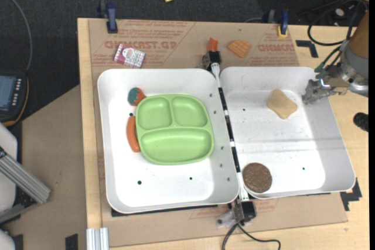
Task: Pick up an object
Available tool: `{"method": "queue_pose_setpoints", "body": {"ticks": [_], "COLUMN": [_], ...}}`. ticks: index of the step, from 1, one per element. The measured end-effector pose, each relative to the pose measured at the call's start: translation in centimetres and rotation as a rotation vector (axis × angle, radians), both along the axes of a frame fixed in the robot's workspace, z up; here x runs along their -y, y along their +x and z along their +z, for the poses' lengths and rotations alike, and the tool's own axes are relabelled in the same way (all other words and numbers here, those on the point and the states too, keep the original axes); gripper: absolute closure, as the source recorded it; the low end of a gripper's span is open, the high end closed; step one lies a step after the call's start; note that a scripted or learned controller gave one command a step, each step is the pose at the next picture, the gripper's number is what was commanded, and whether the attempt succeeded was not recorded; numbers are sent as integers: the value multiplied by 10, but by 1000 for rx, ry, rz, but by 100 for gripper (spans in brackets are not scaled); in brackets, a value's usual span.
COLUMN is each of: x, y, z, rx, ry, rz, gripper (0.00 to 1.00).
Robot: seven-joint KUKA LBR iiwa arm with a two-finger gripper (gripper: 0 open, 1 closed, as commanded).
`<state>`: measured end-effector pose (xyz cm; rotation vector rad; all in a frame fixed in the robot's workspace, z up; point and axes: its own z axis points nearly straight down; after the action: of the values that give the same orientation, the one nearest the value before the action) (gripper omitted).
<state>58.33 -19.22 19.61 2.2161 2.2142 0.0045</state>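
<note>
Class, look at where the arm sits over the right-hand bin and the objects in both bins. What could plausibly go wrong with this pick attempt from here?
1. The gripper is at the right bin's edge beside the tan block, not over it; closing there would likely grasp nothing.
2. The block lies tilted, so it may slip out sideways.
3. The brown disc sits against the bin's near-left corner, leaving little finger room.

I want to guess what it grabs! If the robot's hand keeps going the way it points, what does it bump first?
Probably the tan bread piece. The hand points leftward into the right bin, and the bread lies just ahead. Height is unclear, so it might pass over.
</note>
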Motion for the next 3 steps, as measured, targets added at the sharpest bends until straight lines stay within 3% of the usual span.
{"method": "queue_pose_setpoints", "body": {"ticks": [1,2,3], "x": [-1,-38,-35], "y": [-1,37,38], "z": [-5,-113,-95], "rx": [-6,-7,1], "ry": [3,4,-1], "rz": [1,6,3], "gripper": [0,0,100]}}
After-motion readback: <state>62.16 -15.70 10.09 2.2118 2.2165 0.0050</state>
